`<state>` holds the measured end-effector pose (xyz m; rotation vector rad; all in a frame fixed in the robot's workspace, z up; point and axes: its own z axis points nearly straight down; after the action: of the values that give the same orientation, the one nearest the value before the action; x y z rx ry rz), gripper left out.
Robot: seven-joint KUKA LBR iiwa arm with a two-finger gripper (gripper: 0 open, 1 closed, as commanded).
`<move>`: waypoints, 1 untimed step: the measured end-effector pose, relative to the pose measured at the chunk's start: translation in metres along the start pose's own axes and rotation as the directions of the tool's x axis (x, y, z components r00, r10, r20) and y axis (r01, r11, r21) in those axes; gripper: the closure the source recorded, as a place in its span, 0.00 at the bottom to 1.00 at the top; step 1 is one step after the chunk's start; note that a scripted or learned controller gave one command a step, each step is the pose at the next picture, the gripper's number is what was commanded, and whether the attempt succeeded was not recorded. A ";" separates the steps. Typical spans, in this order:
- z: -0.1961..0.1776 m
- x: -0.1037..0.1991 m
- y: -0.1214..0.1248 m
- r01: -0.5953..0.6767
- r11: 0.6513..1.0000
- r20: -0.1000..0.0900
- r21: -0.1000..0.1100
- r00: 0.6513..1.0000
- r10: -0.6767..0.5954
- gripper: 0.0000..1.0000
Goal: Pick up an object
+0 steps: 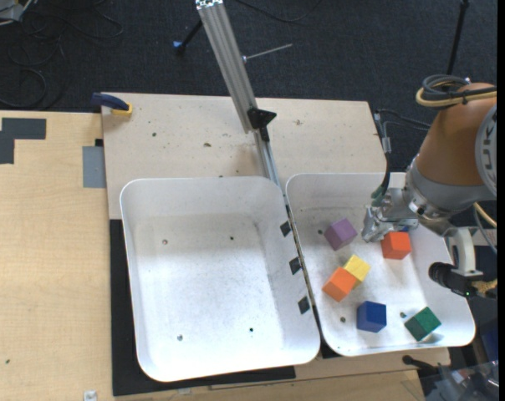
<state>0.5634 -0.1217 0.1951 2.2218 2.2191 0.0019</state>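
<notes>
With the hand lowered in the right bin just left of the red cube, its opening impossible to tell, the cube could be nudged aside and missed if closed off-centre.

I'm seeing my arm showing its orange band, grey shell, and a yellowish cable looping above it.
</notes>
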 end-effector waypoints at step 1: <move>-0.042 -0.001 0.000 0.001 1.000 0.000 -0.001 1.000 -0.001 1.00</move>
<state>0.5638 -0.1227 0.2373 2.2203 2.2199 0.0023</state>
